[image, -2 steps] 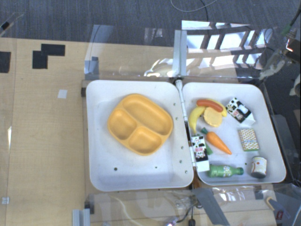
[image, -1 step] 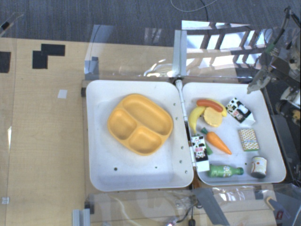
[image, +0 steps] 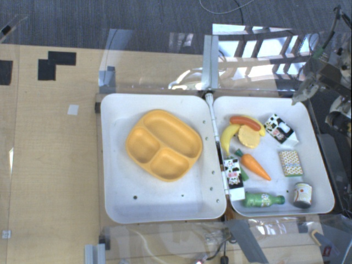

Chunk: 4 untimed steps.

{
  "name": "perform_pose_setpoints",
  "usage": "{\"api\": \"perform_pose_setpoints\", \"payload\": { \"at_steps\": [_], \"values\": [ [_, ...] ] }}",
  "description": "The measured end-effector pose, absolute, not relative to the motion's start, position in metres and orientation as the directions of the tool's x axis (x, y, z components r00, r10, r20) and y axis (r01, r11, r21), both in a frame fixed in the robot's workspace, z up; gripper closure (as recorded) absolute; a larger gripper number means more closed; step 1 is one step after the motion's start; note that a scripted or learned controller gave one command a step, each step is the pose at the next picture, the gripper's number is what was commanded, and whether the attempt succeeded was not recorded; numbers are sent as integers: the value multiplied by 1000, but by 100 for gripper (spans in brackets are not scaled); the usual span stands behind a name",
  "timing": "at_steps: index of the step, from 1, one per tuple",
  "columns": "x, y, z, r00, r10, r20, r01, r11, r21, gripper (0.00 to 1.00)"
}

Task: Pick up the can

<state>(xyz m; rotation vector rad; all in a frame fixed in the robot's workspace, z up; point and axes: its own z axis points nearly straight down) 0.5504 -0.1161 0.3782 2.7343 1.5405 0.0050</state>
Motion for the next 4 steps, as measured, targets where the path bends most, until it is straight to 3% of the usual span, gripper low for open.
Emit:
{"api": "perform_pose_setpoints", "payload": {
  "at_steps": [1,2,3,4],
  "values": [
    [552,-115,390,513,858,3,858,-513,9,100],
    [570,-121,360,510,860,1,860,-510,4,100],
    [552,-103,437,628,779,4,779,-628,6,100],
    [552,-103,436,627,779,3,779,-627,6,0]
  ]
}}
